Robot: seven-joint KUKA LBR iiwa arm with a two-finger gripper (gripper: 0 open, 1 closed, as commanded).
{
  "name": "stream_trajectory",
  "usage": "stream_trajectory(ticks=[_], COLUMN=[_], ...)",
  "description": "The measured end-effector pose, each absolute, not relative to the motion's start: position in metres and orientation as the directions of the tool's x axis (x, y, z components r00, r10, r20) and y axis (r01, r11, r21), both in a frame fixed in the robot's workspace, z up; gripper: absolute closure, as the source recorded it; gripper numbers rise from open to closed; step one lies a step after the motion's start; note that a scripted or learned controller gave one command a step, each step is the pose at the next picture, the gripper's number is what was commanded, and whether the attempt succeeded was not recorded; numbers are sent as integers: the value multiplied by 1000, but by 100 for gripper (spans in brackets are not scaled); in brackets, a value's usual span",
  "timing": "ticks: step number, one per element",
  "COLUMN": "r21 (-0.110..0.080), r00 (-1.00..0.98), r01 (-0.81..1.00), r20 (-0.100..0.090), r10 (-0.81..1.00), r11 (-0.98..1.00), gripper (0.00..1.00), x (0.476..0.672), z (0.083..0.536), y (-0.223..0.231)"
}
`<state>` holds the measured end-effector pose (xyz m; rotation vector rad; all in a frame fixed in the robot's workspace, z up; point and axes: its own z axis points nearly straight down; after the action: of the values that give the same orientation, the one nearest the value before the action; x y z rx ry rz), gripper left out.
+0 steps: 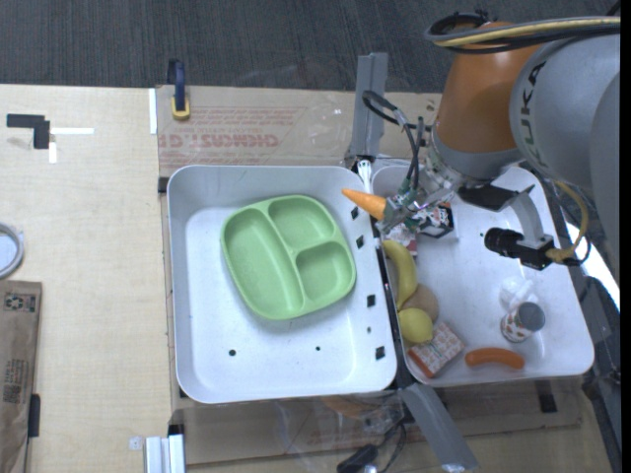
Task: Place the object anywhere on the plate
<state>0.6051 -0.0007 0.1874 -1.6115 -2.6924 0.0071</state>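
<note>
The gripper (399, 208) grasps the orange carrot (365, 203) by its right end, holding it over the wall between the two bins, so the carrot juts left from the fingers, just right of the green plate (288, 256) in the left bin (197, 363).

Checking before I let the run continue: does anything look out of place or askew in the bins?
Yes. The carrot lies tilted across the divider between the two bins, beside the tool, not on the green plate. The banana also leans against that divider.
</note>
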Motion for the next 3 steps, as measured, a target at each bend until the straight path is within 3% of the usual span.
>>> stream_trajectory(ticks=[1,2,3], r21=[-6,-10,-5], r00=[-472,-472,-570], r01=[881,882,822], r20=[1,2,1], r10=[881,882,822], r11=[472,472,570], gripper=[0,100,100], x=[605,606,647], z=[188,193,145], y=[-1,-2,102])
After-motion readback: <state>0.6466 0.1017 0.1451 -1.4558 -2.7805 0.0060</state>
